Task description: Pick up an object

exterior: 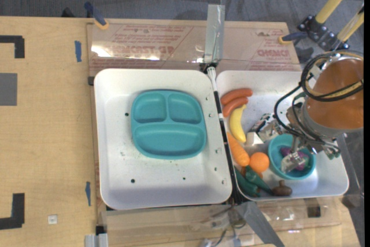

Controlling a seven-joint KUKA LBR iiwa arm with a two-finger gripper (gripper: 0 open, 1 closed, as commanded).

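While over right bin [332, 179] | gripper [296, 157] in teal bowl [277, 154]

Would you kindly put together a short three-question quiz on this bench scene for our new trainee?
1. True or false: the teal divided plate lies in the left bin.
2. Which fruit lies nearest the wall between the bins? A) banana B) orange C) neither
3. Fill in: the gripper is over the teal ____ in the right bin.

Key: 1 true; 2 A; 3 bowl.
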